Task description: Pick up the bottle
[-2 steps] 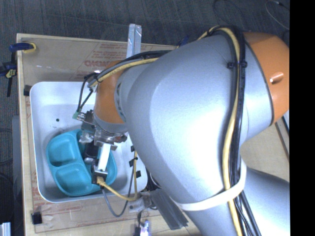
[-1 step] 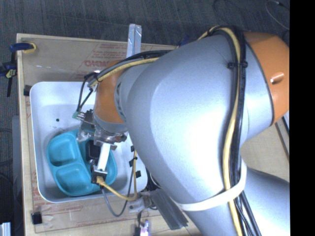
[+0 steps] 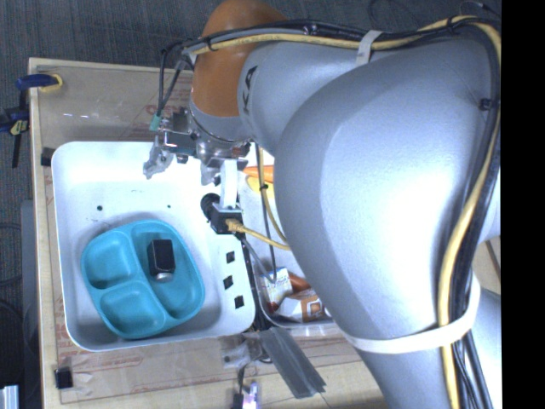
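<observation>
A small dark bottle [image 3: 161, 258] lies in the upper right compartment of a blue divided tray [image 3: 128, 301], which sits in the left bin [image 3: 72, 186]. My gripper [image 3: 180, 167] hangs over the far part of that bin, well above the tray and apart from the bottle. Its fingers [image 3: 152, 165] are spread open and nothing is between them. The large grey arm, with its orange band [image 3: 223, 24], covers most of the right side.
The right bin [image 3: 271, 320] is mostly hidden under the arm; some packaged items [image 3: 289, 290] and an orange object [image 3: 258, 175] peek out. A black fitting with a yellow cable [image 3: 215, 213] sits at the wall between the bins. A blue clamp [image 3: 36, 82] holds the bench's far left corner.
</observation>
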Tool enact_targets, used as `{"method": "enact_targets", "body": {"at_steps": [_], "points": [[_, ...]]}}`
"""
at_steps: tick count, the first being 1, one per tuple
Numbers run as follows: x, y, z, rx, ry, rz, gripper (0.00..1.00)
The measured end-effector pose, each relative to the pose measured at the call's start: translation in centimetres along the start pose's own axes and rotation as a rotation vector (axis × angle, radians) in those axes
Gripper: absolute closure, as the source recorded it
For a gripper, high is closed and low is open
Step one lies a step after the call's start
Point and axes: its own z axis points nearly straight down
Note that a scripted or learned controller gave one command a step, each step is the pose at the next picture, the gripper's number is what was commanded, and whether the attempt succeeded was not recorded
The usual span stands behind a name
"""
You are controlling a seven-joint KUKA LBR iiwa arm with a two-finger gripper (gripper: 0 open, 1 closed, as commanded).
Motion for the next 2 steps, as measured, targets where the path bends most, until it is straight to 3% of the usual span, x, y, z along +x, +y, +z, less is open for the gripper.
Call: {"method": "enact_targets", "body": {"at_steps": [1,2], "points": [[0.17,-8.96,7.97,0.004,-0.002,0.115,0.0],[0.14,-8.96,7.26,0.009,-0.004,0.111,1.0]]}}
